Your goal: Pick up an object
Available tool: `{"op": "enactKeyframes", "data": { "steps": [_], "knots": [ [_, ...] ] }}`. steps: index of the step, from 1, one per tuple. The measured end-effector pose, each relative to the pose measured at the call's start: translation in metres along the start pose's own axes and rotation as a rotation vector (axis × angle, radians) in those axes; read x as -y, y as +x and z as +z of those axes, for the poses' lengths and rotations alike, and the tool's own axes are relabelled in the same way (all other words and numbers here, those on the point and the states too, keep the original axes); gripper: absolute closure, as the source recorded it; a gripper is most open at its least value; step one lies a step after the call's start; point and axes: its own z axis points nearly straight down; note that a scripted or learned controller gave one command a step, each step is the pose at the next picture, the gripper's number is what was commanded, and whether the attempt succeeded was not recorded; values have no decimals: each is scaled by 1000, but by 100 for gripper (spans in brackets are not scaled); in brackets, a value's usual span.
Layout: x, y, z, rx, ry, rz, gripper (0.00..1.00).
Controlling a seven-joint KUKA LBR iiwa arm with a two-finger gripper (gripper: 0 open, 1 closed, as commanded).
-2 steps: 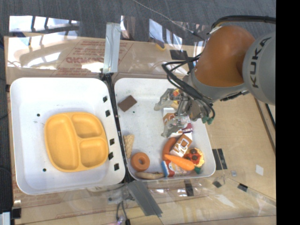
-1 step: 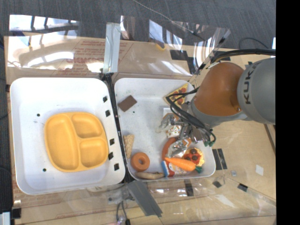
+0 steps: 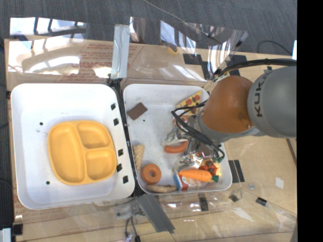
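we saw two shallow white bins side by side on the bench. the left bin (image 3: 25, 150) held a yellow divided tray (image 3: 81, 151) with three compartments, lying flat near its middle. the right bin (image 3: 151, 92) held the loose objects. a small brown block (image 3: 137, 110) lay toward its upper left, well apart from the rest. a hot dog (image 3: 175, 148) lay near the centre, and a brown donut (image 3: 151, 174) sat toward the near edge, with a tan waffle cone (image 3: 138, 154) just beside it along the left wall. a pale, long piece (image 3: 161, 188) lay against the near wall below the donut. a carrot (image 3: 196, 175) rested in the lower right corner on a clutter of colourful packets (image 3: 208, 164), and a box with red and yellow print (image 3: 191, 102) showed at the upper right, partly under the arm.

the arm (image 3: 267, 102) reached in from the right, its orange band (image 3: 228, 105) hanging over the right side of the right bin. the gripper (image 3: 185, 135) sat low among cables just above and right of the hot dog. we could not tell how its fingers stood, nor whether anything lay between them.
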Motion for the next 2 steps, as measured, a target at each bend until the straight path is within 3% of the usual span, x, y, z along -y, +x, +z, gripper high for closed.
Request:
{"op": "enactKeyframes", "data": {
  "steps": [1, 2],
  "knots": [
    [-37, -3, 8, -20, -9, -22, 0],
    [24, -66, -53, -14, -4, 62, 0]
  ]
}}
